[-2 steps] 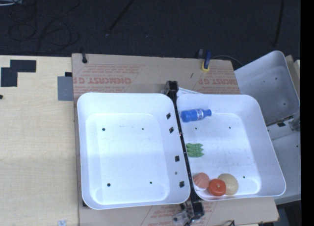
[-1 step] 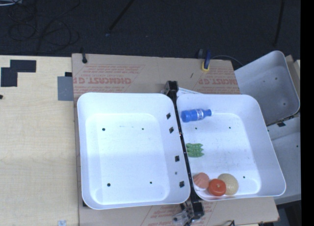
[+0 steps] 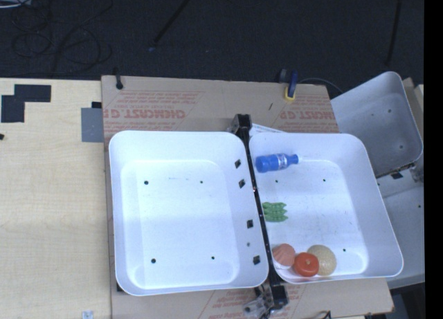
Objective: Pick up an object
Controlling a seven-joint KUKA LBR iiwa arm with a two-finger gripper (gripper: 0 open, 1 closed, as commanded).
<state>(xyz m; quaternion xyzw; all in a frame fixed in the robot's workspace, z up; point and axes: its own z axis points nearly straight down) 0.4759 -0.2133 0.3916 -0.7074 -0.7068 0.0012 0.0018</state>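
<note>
Bottle [image 3: 276, 162], blue, is our likeliest pick, though we cannot tell how the gripper's grip stands or what it has. The bottle lies on its side near the far wall of the right bin [image 3: 377, 193], its long axis running left to right, pale cap toward the arm's side. Nearer the camera than the bottle sits a small green piece [image 3: 275, 212], perhaps a toy vegetable. Further toward us huddle a pink piece [image 3: 284, 254], a red round [image 3: 306, 264] and a tan ball [image 3: 322, 259], touching. Left of the bottle lies the left bin [image 3: 118, 207].

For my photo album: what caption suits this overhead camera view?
Two white bins; the right one holds a blue bottle, green item and three round pieces.
</note>
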